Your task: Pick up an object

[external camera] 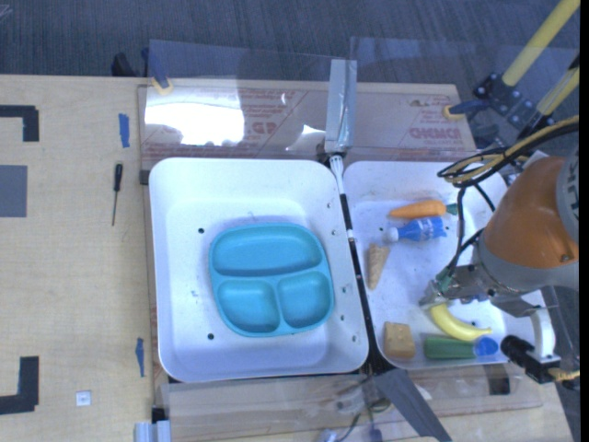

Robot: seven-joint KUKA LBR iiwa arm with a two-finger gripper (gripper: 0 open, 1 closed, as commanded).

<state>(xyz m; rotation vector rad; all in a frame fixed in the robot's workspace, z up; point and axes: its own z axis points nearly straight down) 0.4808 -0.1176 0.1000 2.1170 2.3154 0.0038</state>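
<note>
In the right bin (479,212) lie an orange carrot (417,210), a small blue bottle (419,231), a tan cone (376,264), a yellow banana (456,323), a green cylinder with a blue cap (457,347) and a tan sponge-like block (398,340). My gripper (445,290) hangs low over the bin's right half, just above the banana's upper end. The grey and orange wrist (526,233) covers the bin's right side. Nothing shows as lifted off the bin floor.
The left bin (179,201) holds a blue three-compartment plate (271,277). A clear plastic wall (239,109) stands behind both bins. Black and yellow cables (488,164) loop above the wrist. A screwdriver (116,191) lies on the wooden bench to the left.
</note>
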